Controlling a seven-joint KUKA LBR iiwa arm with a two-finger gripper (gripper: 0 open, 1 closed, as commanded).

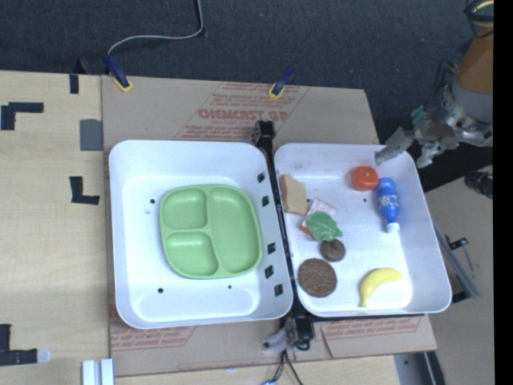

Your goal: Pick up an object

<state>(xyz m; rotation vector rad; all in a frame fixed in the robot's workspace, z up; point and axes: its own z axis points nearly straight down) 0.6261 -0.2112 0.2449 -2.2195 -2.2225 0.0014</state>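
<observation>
You hadn't grabbed anything yet; tool (406, 145) hung over right bin's (429, 239) far rim, fingers apart, empty; tomato (364, 177) & blue bottle (388, 203) lay nearest below in the bin; whole pick left.

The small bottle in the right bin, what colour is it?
Blue with a white cap, seen in the camera view: small plastic bottle.

A cardboard sheet (232, 111) lies under both bins, held by two yellow-and-blue clamps (119, 76) at its far edge. A white cable (172, 32) trails across the dark carpet (337, 22) beyond.
</observation>
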